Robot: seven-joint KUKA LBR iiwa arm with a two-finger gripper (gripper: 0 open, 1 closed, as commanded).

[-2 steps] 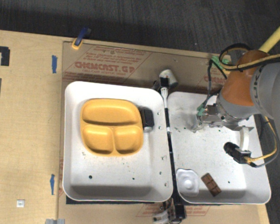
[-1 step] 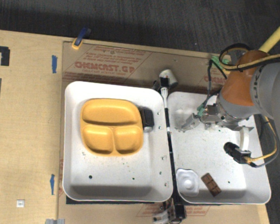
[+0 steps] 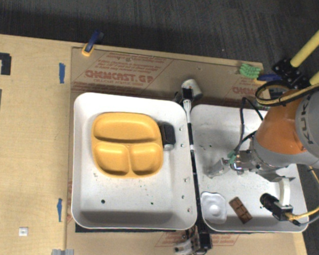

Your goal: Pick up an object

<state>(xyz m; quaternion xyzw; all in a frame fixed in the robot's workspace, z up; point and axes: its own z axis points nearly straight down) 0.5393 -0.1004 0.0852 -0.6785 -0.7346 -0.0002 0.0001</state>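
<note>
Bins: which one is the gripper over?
The bin on the view's right: the gripper hangs over it, near a brown bar. The other bin holds a yellow divided tray.

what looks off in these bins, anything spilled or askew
Nothing looks spilled or broken. One small oddity: a black thing sits tight against the yellow tray at its right edge, close to the right wall of the left bin. A few dark specks dot that bin's floor.
</note>
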